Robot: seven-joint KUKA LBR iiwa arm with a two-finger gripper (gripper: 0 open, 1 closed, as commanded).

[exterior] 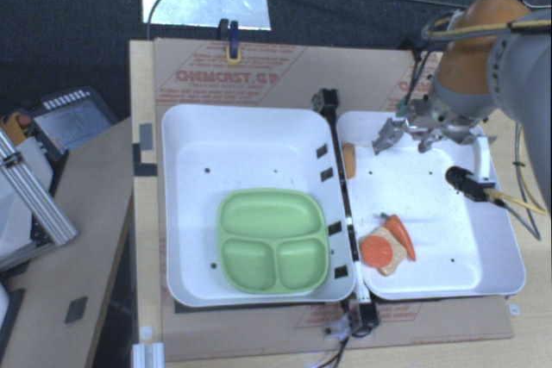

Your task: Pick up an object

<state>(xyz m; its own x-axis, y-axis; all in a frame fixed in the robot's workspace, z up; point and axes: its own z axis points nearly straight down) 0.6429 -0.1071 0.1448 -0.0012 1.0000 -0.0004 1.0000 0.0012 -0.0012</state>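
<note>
In the right bin (431, 271), a red-orange round piece (376, 250) lies near the front on a beige piece (392, 258). An orange carrot-shaped piece (399, 235) rests against them. A small tan object (348, 159) sits against the bin's left wall. My gripper (405, 140) hangs over the back of the right bin, well behind the orange pieces and to the right of the tan object. Its two grey fingers (385, 136) are spread open with nothing between them.
The left bin (198, 142) holds a green divided plate (272, 239) near its front. A black divider with clips (338, 185) runs between the bins. A black fitting with a yellow cable (466, 182) hangs from the arm over the right bin's right side.
</note>
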